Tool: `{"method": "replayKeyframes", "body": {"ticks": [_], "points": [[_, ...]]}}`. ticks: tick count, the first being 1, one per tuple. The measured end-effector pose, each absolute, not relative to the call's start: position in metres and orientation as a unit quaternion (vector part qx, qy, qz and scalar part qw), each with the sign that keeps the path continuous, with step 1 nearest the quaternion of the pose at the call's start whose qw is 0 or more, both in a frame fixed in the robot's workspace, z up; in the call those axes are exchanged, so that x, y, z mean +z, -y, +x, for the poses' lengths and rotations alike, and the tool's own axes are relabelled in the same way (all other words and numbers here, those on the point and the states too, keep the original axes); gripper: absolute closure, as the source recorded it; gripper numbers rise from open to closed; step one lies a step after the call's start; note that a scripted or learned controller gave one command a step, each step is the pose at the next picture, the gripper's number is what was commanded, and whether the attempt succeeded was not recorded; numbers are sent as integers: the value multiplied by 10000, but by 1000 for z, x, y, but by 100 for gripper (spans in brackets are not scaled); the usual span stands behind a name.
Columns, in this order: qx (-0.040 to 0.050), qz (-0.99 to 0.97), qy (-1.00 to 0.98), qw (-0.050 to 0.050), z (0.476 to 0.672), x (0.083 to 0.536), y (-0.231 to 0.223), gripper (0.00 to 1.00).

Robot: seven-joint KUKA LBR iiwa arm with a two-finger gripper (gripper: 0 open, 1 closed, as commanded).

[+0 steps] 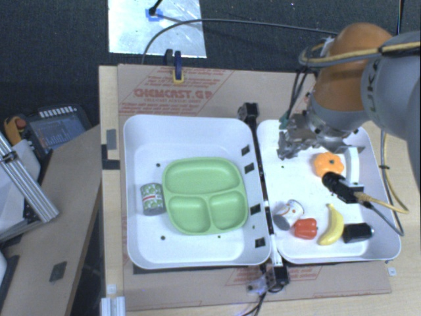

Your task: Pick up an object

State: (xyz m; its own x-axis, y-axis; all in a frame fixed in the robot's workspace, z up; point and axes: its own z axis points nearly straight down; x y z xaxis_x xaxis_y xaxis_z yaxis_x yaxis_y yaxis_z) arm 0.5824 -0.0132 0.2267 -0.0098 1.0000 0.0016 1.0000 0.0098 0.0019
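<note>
Entry: one pick, not yet made. Item, my hand (291,147): it hangs over the upper left part of the right bin (296,184), above bare white floor. I cannot tell how far it is open, nor whether it touches the floor, and I see nothing held in it. Item, orange (325,163): just beside my hand on the side away from the left bin, apart from every other piece, and in my judgement the nearest candidate. Item, banana (332,224): nearer the front wall, standing lengthwise, with a red fruit (304,228) just beside it on one side and a black block (356,232) just beside it on the other. Item, small white and grey object (287,210): close above the red fruit, near the wall between the bins, of a kind I cannot make out. Item, left bin (141,143): it holds a green divided plate (200,196) and a small can (152,198) beside that plate, both well apart from my hand. Handling note: to do this step well I should centre over the orange, come down straight and close across its widest part, since a round skin is likely to slip from an off-centre grip. The front cluster is crowded, so a try there risks knocking a neighbour. Both bins rest on the surface.
</note>
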Motion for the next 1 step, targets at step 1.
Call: {"method": "replayKeyframes", "body": {"ticks": [1], "points": [[9,7036,-7106,-5,581,219,-46,100]]}}
